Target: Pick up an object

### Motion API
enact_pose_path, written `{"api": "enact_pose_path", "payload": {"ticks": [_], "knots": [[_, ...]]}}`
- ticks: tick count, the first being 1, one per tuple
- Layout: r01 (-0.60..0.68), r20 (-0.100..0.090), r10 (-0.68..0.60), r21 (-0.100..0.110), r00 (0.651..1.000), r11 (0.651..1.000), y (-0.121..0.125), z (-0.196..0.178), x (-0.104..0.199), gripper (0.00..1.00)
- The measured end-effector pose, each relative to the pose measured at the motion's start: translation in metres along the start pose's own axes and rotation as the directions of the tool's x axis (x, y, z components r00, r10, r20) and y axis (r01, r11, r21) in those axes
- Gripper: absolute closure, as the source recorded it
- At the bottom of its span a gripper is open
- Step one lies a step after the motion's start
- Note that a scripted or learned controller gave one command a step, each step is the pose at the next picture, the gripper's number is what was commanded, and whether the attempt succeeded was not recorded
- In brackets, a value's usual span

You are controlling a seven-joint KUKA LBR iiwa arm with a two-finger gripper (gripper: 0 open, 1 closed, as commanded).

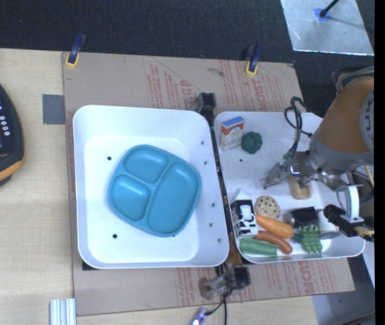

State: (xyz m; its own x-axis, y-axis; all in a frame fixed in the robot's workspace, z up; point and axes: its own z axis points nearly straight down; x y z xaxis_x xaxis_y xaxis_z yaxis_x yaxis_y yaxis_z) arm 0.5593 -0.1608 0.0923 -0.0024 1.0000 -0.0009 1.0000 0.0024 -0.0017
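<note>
Tool lowered into right bin, over bare floor; finger state cannot be told; nothing seen held. Candidate objects unlifted: carrot, cookie near; green lump, carton far. Pick judged pending. Blue plate in left bin.

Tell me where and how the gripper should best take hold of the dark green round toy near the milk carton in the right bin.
Probably from straight above, fingers closing across the dark green round toy's middle. It is a compact lump lying on bare bin floor, with the milk carton close on its left side in the camera view, so closing along the near-far line looks safest. The gripper sits nearby.
</note>
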Motion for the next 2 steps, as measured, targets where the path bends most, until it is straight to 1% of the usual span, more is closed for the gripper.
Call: {"api": "enact_pose_path", "payload": {"ticks": [1,2], "knots": [[0.004,-0.006,-0.004,-0.002,1.0,1.0,-0.015,-0.001,-0.044,0.0],[0.004,-0.008,-0.004,-0.004,1.0,1.0,0.062,-0.002,-0.047,0.0]]}}
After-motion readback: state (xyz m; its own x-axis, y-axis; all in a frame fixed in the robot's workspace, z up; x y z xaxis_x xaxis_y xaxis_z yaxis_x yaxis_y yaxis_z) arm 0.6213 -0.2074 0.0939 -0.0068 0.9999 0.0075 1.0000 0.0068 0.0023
